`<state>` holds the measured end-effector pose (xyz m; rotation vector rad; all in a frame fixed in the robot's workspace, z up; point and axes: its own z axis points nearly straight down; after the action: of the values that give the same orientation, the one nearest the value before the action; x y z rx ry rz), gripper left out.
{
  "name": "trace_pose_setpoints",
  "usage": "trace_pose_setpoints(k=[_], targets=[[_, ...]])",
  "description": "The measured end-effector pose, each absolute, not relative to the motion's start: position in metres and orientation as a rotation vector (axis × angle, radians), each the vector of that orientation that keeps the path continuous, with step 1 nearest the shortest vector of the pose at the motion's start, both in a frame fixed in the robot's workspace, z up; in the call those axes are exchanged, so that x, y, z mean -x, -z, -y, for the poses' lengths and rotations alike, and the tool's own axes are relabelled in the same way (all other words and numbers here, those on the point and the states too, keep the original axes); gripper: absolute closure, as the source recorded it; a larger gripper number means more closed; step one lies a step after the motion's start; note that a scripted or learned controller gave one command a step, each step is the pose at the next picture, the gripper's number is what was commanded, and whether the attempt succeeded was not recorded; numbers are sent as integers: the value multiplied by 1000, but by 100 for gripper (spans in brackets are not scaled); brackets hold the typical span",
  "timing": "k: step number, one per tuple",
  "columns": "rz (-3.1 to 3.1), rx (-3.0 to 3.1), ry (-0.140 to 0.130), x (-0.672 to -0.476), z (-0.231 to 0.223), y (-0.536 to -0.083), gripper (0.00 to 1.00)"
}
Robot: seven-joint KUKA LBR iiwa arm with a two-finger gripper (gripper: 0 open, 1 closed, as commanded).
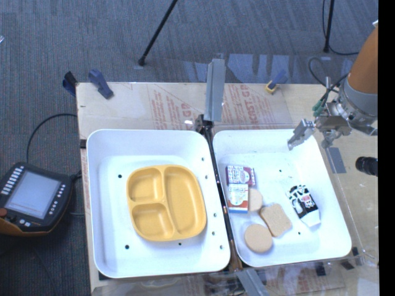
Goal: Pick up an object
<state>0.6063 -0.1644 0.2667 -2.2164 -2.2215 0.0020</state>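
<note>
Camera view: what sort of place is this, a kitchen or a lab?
Most likely a robotics lab. Two white bins sit on a cardboard-covered bench over grey carpet, a teach pendant lies on the floor, and tripod legs stand behind. The food items look like toys.

A yellow divided plate (166,201) is seen in a white bin (99,165). A black-and-white patterned carton (303,205), tan bread slice (275,219) and red-and-white box (239,176) are shown.

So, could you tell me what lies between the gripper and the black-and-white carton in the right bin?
In the camera view, bare white bin floor separates the gripper from the black-and-white carton; nothing else lies there.
</note>
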Motion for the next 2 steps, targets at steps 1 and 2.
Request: trace_pose_setpoints(k=[1, 2], targets=[[2248, 2176, -11, -577, 213, -143, 0], [2260, 2165, -2, -571, 207, -83, 0]])
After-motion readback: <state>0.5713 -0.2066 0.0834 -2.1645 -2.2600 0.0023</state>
